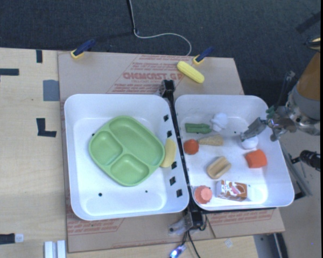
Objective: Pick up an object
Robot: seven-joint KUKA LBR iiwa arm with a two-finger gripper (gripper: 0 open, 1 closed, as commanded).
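Observation:
My gripper (264, 130) hangs over the right bin's (277, 198) far right side, open, with nothing between its fingers. Its left finger (253, 128) reaches down just above a small white object (249, 142). An orange block (255, 158) lies just in front of it. Further left in the same bin are a bread roll (218, 167), a beige piece (211, 141), a red ball (191, 147), a green piece (197, 127) and another white object (219, 121). A printed packet (232, 190) and an orange cup (203, 194) sit near the front wall.
The left bin (75, 198) holds a green divided plate (127, 150) and a banana (169, 153) against its right wall. A yellow corn cob (190, 72) lies on the cardboard behind the bins. A cable (151, 35) runs across the back.

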